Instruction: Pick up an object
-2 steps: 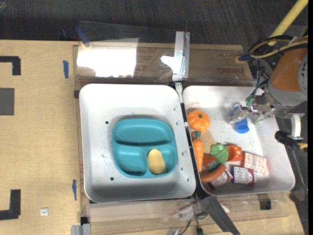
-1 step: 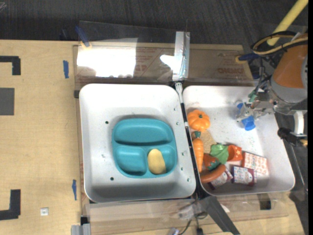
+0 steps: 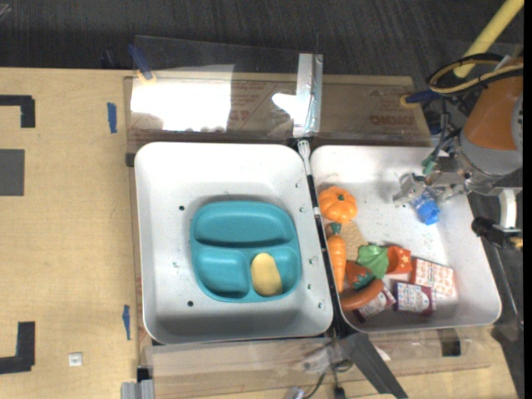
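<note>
My gripper (image 3: 426, 191) hangs over the upper right part of the right bin (image 3: 482, 302), below the orange wrist band. A small blue object (image 3: 428, 214) sits right at the gripper's tip; whether it is held or lying on the bin floor is unclear. Further left in the same bin are an orange pumpkin (image 3: 338, 204) and a carrot (image 3: 337, 260). A green and red pepper (image 3: 381, 258), a reddish sausage (image 3: 363, 296) and two small printed cartons (image 3: 424, 288) crowd the bin's near side.
The left bin (image 3: 158, 223) holds a teal divided plate (image 3: 241, 231) with a yellow lemon-like fruit (image 3: 266, 273) in its lower right compartment. A clear plastic panel (image 3: 216, 98) stands behind the left bin. Cables and a yellow pole (image 3: 495, 23) lie at the upper right.
</note>
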Available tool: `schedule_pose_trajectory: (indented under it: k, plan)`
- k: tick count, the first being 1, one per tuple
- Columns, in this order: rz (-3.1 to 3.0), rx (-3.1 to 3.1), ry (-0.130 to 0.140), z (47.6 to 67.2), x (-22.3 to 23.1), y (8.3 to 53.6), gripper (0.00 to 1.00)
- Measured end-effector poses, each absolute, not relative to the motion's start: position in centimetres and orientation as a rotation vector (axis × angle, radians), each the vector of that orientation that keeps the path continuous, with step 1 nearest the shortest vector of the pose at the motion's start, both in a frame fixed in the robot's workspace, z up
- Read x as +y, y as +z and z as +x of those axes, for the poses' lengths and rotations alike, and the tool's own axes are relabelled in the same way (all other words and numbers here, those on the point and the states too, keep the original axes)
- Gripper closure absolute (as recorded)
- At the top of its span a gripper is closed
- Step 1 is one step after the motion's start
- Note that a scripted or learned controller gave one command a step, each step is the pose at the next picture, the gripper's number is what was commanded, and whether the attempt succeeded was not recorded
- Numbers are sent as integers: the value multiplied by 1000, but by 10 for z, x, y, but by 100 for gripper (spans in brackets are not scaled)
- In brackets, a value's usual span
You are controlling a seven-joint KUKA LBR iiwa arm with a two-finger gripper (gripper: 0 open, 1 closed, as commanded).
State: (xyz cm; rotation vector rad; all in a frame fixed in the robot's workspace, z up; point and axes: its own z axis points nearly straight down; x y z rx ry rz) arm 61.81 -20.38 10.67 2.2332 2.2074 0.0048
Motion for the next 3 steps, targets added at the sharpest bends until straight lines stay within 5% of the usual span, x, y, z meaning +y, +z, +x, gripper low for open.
schedule_pose_trajectory:
  k: [1, 2, 3]
  plan:
    - [2229, 2206, 9, 619, -204, 118, 100]
    - [2310, 2117, 15, 670, -112, 244, 100]
    - [2060, 2375, -1, 647, -54, 203, 100]
